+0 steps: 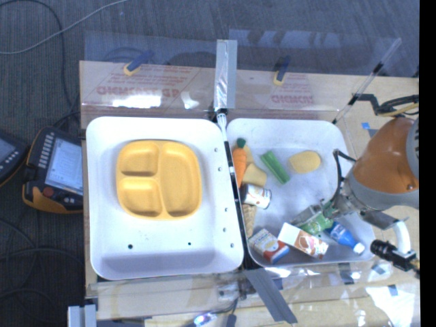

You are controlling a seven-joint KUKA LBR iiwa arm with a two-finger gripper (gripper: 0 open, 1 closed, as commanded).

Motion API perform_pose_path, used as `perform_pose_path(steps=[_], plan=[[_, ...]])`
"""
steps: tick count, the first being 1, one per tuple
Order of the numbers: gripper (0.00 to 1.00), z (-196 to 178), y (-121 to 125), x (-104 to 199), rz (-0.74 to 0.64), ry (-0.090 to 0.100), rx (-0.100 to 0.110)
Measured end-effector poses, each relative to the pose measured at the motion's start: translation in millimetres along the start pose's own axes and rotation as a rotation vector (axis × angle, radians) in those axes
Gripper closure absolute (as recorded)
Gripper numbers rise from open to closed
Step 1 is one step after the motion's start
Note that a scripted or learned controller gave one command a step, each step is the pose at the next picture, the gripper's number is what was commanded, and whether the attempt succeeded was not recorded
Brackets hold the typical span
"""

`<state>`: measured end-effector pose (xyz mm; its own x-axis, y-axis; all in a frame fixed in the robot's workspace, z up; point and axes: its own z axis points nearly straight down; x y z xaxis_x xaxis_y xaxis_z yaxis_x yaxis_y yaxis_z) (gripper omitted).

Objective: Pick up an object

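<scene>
Two white bins (102, 203) on wooden bench (95, 87), grey carpet (61, 19)

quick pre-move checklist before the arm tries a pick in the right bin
1. Hand is over the right bin: ok.
2. Something seen between its fingers: cannot tell.
3. Nearby pick targets, green packet and blue tube, in the bin: ok.
4. Room around them: not ok, the red-and-white carton crowds them.
5. Yellow tray sits in the left bin, out of the way: ok.
</scene>
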<state>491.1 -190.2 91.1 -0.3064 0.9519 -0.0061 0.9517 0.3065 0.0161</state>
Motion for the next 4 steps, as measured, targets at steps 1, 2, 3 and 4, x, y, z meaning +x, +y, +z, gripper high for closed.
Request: perform_pose_path(steps=[1, 2, 3, 4], plan=[[0.0, 1.2, 70.7, 31.6, 0.097, -0.006, 0.002], [1.0, -5.7, 71.4, 32.9, 0.094, -0.001, 0.006], [0.0, -5.6, 71.2, 32.8, 0.094, -0.001, 0.006], [0.0, 0.0, 6.3, 22.2, 0.046, -0.003, 0.0]])
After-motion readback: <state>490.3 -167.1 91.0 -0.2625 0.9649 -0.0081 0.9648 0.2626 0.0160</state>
